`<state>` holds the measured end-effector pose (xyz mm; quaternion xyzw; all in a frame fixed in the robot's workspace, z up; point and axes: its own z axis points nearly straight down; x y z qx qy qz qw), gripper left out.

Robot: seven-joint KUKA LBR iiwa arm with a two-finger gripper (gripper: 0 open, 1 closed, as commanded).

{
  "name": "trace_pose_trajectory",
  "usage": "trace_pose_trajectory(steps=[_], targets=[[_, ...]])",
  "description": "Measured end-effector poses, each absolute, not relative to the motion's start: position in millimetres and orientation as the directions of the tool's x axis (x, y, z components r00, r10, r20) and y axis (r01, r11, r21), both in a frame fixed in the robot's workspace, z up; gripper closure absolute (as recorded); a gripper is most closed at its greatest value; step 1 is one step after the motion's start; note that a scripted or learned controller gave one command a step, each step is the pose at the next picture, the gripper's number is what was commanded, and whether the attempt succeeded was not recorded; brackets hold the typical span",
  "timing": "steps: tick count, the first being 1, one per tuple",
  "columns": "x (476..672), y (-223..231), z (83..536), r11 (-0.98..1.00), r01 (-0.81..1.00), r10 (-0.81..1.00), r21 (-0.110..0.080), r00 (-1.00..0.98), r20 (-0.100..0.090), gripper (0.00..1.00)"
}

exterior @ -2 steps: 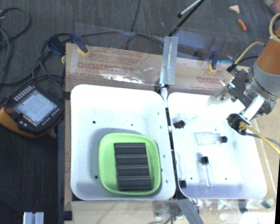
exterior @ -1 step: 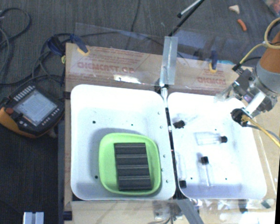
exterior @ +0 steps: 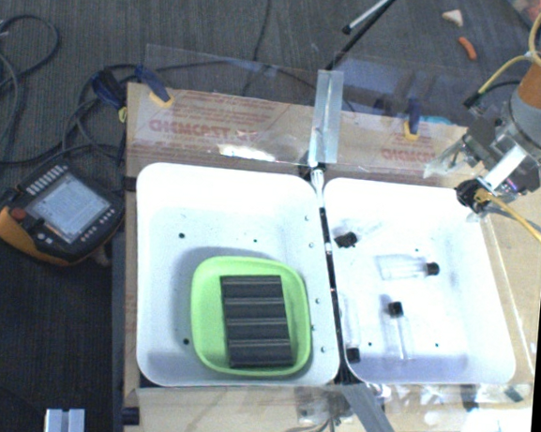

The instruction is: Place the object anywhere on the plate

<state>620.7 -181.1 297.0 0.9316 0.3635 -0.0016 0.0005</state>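
Since the ridged dark block [exterior: 257, 320] lies flat on the green plate [exterior: 205, 294] near the left bin's [exterior: 167, 211] front edge, you can judge placement done. Clear vials [exterior: 405, 266] lie in the right bin [exterior: 489, 305]; above its far right corner the gripper [exterior: 500, 174] hangs clear, open or closed you cannot tell.

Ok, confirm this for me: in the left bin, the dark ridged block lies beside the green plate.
Not quite. The camera view shows the dark ridged block lying on the green plate, not beside it. Both are in the left bin, as you said.
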Motion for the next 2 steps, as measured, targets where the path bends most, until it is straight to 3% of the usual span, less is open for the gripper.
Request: trace_pose_trajectory(steps=[1, 2], targets=[[650.3, -184.2, 290.8, -0.779, 0.627, 0.627, 0.0, 0.779, -0.004, 0.0], [657.1, -193.5, 288.8, -0.816, 0.578, 0.578, 0.001, 0.816, -0.004, 0.0]])
